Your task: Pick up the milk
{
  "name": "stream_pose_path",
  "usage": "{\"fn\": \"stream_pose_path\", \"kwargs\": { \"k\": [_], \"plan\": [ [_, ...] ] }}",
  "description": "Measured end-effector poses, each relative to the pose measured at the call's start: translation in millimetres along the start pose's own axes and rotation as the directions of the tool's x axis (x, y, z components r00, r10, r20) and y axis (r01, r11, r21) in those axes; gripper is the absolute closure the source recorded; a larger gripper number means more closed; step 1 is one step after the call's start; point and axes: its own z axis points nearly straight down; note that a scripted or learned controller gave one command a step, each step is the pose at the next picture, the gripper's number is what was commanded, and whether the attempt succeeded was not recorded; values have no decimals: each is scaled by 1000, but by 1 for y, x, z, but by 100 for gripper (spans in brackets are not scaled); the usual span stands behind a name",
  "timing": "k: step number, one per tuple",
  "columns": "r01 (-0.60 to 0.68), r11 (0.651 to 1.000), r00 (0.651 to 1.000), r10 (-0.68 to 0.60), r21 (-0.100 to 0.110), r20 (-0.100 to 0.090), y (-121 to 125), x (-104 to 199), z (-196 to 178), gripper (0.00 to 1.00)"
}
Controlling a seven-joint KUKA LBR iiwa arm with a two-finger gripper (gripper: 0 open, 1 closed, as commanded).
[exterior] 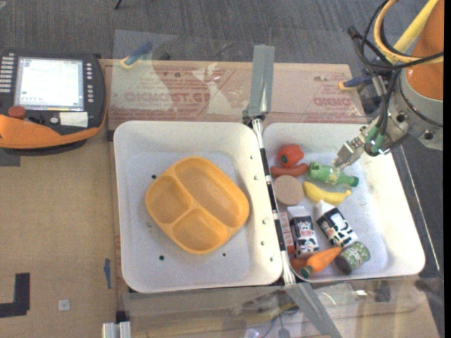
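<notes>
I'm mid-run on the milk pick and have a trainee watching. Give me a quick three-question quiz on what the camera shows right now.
1. True or false: the orange divided plate sits in the right bin.
2. Which lies closest to the end effector? A) carrot B) green bottle C) green can
3. How many black-and-white milk cartons are in the right bin, and where?

Key
1. False; it is in the left bin.
2. B.
3. Two, side by side in the near half, above the carrot.
</notes>
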Motion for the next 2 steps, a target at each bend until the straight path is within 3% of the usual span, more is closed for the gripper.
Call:
{"fn": "stream_pose_path", "kwargs": {
  "k": [2],
  "plan": [
    [3,1000,1000,-2,-8,6,3,-2,-21,100]
  ]
}}
